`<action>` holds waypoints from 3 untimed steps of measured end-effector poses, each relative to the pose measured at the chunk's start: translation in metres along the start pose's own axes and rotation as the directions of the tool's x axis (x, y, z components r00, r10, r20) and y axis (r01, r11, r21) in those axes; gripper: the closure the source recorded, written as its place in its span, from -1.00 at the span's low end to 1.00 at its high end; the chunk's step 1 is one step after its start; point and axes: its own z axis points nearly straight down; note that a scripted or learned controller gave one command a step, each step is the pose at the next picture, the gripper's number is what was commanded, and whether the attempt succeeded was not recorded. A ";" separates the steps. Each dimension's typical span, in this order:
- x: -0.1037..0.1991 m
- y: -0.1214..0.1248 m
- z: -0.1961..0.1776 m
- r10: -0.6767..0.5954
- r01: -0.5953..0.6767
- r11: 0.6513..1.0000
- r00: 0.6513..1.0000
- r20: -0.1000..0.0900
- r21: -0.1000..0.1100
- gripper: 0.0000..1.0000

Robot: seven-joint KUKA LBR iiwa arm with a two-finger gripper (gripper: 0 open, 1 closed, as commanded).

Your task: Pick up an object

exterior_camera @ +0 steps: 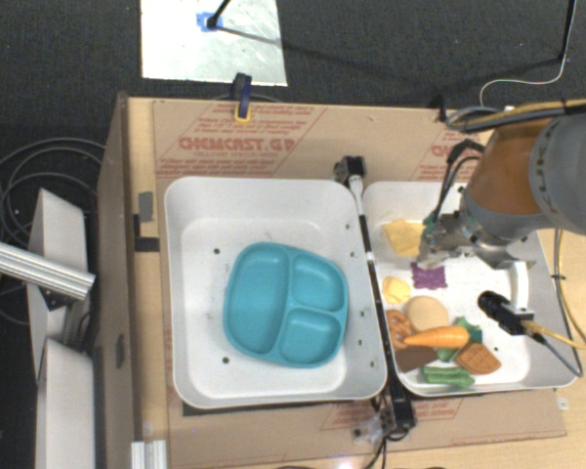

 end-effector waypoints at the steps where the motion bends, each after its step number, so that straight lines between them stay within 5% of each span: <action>1: 0.000 0.000 0.000 0.000 0.000 1.000 1.000 0.000 0.000 -1.00; 2: -0.001 -0.014 0.024 0.001 -0.001 1.000 1.000 0.000 0.001 -1.00; 3: 0.001 0.060 0.023 -0.005 0.005 1.000 1.000 0.001 -0.005 -1.00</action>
